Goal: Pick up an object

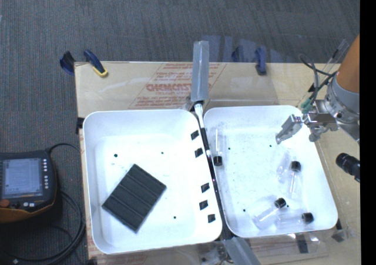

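A flat black ribbed pad lies tilted in the left bin. The right bin holds several clear vials with black caps: one beside the left wall, two near the right side, and two by the front edge. My gripper hangs over the right bin's upper right part, above and slightly behind the two right-side vials. Its fingers stand apart with nothing between them.
A grey bar rises at the back between the bins. Blue clamps hold the board's rear edge. A teach pendant with a cable lies on the floor at the left. Black clips line the wall between the bins.
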